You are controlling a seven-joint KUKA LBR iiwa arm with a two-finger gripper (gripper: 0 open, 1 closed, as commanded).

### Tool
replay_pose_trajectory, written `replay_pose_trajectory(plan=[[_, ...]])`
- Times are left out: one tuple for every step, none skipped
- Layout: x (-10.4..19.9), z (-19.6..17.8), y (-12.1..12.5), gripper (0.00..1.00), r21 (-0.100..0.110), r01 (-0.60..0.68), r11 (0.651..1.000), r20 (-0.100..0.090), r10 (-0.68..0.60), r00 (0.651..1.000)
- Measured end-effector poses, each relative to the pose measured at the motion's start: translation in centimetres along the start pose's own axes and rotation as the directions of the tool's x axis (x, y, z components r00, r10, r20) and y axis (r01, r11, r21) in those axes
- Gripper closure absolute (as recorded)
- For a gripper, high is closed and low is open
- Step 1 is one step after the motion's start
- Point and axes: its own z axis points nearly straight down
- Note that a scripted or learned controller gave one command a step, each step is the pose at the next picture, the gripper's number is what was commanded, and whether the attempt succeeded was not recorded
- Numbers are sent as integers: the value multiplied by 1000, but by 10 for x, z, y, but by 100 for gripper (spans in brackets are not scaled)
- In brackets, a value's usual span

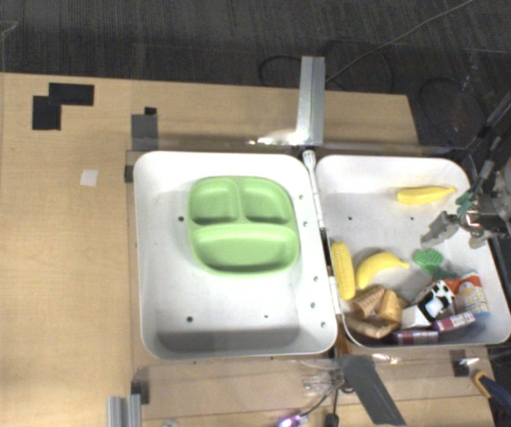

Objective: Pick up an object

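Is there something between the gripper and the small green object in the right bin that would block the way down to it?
Nothing visible does. The gripper hangs at the right bin's right side, and the small green object lies on bare white floor just below it in the view. The yellow banana lies to the left of the green piece, apart from it.

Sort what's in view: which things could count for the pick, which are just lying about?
For the pick: gripper; right bin with yellow banana, corn cob, long yellow piece, small green item, brown pieces.

Lying about: left bin holding green divided plate.
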Motion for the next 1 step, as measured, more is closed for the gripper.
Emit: replay_pose_trajectory(plan=[[2,47,-16,0,-1,53,999,1,-53,999]])
